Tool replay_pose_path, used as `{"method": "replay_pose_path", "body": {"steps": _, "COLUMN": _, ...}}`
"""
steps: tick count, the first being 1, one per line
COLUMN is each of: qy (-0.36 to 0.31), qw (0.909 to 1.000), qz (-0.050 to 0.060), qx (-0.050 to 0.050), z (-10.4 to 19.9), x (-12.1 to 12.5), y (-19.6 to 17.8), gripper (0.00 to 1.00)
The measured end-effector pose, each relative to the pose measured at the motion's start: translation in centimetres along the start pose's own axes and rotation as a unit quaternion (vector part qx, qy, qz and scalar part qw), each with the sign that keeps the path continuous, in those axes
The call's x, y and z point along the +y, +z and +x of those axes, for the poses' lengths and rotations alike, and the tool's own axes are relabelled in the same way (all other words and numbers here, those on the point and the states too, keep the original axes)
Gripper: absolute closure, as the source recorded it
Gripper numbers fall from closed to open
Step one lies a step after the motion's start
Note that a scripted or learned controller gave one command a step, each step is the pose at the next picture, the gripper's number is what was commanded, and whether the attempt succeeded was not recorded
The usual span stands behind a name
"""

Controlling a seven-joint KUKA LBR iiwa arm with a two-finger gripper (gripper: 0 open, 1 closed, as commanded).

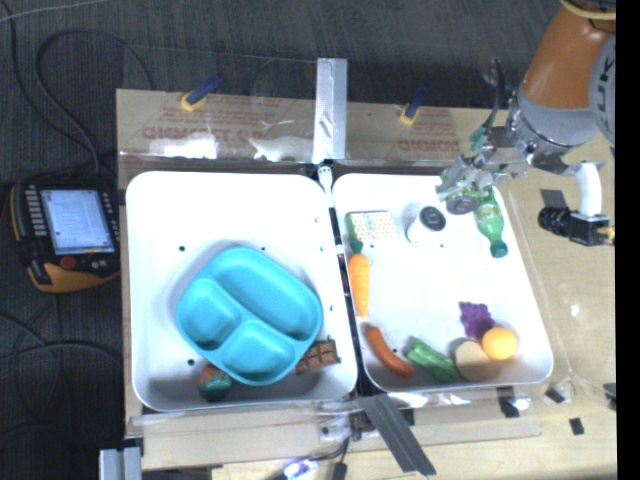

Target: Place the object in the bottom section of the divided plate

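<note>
1. The green bottle [490, 224] is lying in the right bin [530, 298], near its far right corner, slim and glossy like plastic, its neck pointing toward the near edge
2. The gripper [462, 190] is hanging at the bottle's far end, touching or just above it; I cannot tell whether its jaws are apart or clamped on anything
3. The blue divided plate [250, 313] is sitting in the middle of the left bin [160, 268], a smooth rounded moulding with three hollows, and nothing is showing inside any of them, so the placing looks not yet done
4. Judging by this, the grasp, the carry across the divider and the drop into the bottom section are all remaining
5. Around the bottle in the right bin are lying a small white round piece with a dark centre [430, 220], a carrot [359, 280] by the left wall, and along the near edge a sausage [386, 351], a green vegetable [430, 359], purple grapes [476, 319] and an orange [498, 343]
</note>
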State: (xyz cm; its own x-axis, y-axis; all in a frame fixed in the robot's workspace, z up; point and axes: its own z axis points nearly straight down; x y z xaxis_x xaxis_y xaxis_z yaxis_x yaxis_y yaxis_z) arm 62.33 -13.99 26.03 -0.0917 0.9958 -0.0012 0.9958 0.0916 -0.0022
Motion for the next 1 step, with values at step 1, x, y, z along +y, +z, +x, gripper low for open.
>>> {"method": "replay_pose_path", "body": {"steps": 1, "qy": 0.079, "qw": 0.9969, "qz": 0.0, "qx": 0.0, "z": 10.81, "x": -0.64, "y": -4.5, "gripper": 1.0}}
